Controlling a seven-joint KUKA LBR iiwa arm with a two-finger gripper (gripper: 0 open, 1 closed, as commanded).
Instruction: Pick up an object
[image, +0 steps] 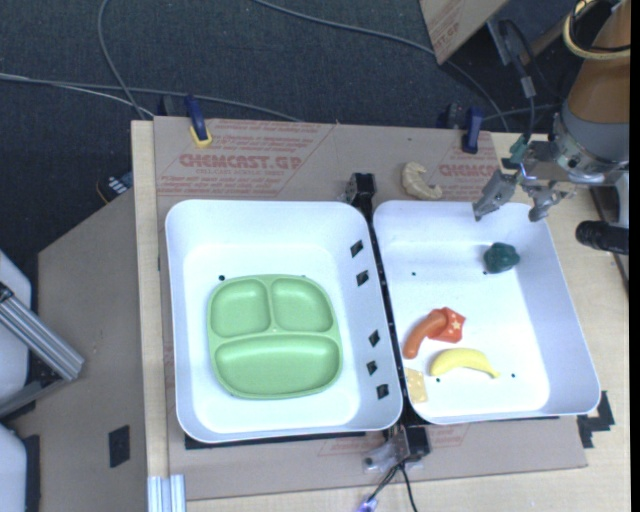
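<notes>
My gripper (516, 203) hangs over the far edge of the right bin (560, 310), fingers spread apart and open with nothing between them. Just below it, a dark green lumpy object (501, 257) lies in the bin's far right part. A red pepper-like piece (432, 329) lies near the bin's middle, and a yellow banana (463, 363) sits in front of it. A small yellow cheese-like wedge (416, 385) rests at the near left corner.
The left bin (190, 300) holds a green divided plate (273, 335). A beige object (421, 181) lies on the cardboard behind the bins. Blue clamps (199, 126) grip the board's far edge. Black clips (366, 300) line the divide between the bins.
</notes>
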